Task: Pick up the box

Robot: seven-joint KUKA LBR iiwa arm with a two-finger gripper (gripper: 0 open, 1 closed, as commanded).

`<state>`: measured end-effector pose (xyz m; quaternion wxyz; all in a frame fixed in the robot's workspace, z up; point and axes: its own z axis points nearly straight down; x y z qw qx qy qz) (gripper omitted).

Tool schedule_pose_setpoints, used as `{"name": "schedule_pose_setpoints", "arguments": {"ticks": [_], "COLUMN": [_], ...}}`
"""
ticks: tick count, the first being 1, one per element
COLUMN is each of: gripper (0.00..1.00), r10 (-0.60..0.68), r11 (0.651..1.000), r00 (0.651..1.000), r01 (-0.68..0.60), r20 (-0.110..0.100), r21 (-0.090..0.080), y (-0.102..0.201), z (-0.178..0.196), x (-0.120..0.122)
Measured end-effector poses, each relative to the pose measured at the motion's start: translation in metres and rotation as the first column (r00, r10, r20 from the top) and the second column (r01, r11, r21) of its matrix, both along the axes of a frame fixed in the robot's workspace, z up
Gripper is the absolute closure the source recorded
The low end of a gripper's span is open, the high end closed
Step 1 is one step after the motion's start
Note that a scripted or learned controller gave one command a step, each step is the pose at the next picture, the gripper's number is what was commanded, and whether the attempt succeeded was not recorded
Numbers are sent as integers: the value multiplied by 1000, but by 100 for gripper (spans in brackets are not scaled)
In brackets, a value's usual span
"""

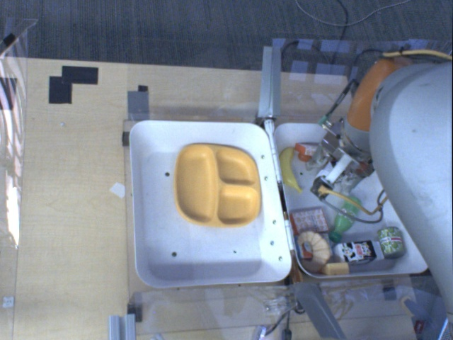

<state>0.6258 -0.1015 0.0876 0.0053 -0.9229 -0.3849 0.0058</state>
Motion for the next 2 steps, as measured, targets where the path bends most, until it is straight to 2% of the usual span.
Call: {"name": "schedule_pose_setpoints", "arguments": {"ticks": [1, 2], "gripper": [100, 100], "r10": [8, -283], "r11": [1000, 959], "r00": [1000, 959], "r01": [-8, 283], "r20": [11, 15], "r21": [-4, -4], "y": [2, -27], "z": [10, 15], "x": [3, -62]}}
